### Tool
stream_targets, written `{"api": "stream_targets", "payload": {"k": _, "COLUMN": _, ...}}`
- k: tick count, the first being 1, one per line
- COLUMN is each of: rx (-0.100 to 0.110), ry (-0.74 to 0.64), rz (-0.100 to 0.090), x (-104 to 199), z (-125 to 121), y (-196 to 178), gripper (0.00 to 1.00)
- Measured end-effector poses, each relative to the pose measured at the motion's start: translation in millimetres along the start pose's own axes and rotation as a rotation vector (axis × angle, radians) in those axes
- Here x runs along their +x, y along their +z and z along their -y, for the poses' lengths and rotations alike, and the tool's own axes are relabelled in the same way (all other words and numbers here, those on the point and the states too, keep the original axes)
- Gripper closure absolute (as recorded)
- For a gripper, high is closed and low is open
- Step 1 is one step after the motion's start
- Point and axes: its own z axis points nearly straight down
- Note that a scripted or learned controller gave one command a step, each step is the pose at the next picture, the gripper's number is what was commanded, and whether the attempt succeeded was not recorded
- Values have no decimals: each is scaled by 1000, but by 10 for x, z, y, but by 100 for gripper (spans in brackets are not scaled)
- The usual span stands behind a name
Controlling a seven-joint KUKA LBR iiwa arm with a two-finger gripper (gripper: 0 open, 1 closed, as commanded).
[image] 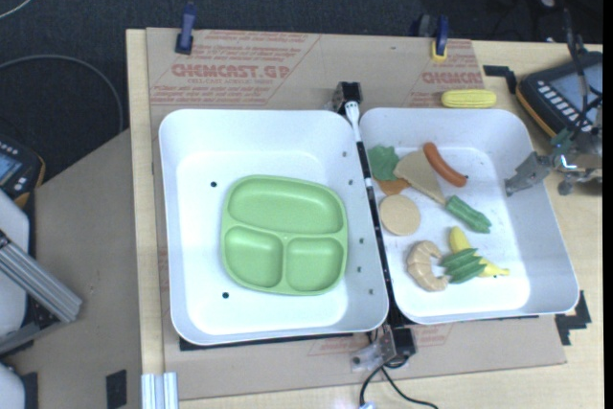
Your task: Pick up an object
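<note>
The gripper [530, 172] is hovering over the right bin's [546, 273] right rim, its fingers spread apart and gripping nothing. Toy foods, including a sausage [445, 164], are lying loose mid-bin, seemingly scattered so fingers can close around them.

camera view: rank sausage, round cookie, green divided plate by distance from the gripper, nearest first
From the gripper at the right bin's right edge:
1. Sausage, upper middle of the right bin.
2. Round cookie, right bin's left side.
3. Green divided plate, left bin.

A paper-covered bench [287, 62] bears two white bins [182, 206] side by side and a yellow corn cob [468, 98].
</note>
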Motion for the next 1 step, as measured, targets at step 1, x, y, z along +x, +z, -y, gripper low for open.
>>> {"api": "stream_targets", "payload": {"k": 1, "rx": -15, "ry": -5, "rz": 3, "x": -110, "z": 381, "y": 1290, "gripper": 0}}
